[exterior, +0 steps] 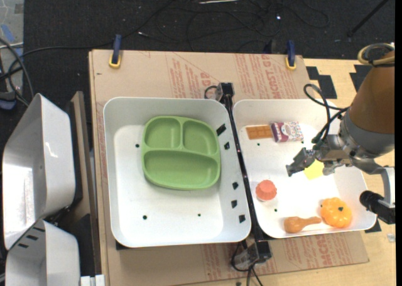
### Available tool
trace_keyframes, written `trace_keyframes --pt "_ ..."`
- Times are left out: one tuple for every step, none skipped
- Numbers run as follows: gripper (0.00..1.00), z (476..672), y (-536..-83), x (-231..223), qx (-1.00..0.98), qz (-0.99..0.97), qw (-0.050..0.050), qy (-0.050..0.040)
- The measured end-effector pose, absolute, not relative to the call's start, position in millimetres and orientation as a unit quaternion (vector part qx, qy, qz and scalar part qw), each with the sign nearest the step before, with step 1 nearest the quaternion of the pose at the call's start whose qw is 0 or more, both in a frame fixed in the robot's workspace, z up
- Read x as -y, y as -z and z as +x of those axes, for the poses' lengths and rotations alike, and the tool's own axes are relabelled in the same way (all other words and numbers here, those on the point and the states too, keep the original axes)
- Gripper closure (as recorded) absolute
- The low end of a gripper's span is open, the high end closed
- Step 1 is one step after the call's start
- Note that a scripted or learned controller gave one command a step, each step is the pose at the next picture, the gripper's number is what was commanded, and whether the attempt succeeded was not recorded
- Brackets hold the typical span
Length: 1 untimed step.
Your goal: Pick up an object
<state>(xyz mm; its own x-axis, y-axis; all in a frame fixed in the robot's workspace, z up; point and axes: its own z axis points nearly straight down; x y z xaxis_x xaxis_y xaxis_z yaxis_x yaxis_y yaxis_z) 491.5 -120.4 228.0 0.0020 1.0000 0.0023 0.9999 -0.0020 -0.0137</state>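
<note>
- The gripper (pixel 306 162) is seen low over the right bin (pixel 251 153), near the middle of it, with the arm (pixel 374 112) reaching in over the bin's right edge.
- A small yellow object (pixel 314 171) lies just beside the dark fingers; whether it is gripped cannot be told, and nothing is clearly seen between the fingers.
- Whether the fingers are spread or closed cannot be told from this view.
- The task is judged unfinished: no object is seen lifted clear of the bin floor.
- Other candidates are spread in the same bin: a purple-and-white packet (pixel 287 131) and an orange bar (pixel 257 132) near the far edge, a red cup (pixel 266 190) toward the left edge, an orange pumpkin (pixel 335 212) and a tan gourd (pixel 299 222) along the near edge.
- A green divided plate (pixel 181 153) is held in the left bin (pixel 119 153).
- None of the neighbours is touching the yellow object, so little is judged to stand in the way.
</note>
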Motion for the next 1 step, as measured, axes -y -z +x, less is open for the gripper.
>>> trace_keyframes --pt "0.00 494.1 -234.1 120.1 0.708 -0.707 0.000 -0.0002"
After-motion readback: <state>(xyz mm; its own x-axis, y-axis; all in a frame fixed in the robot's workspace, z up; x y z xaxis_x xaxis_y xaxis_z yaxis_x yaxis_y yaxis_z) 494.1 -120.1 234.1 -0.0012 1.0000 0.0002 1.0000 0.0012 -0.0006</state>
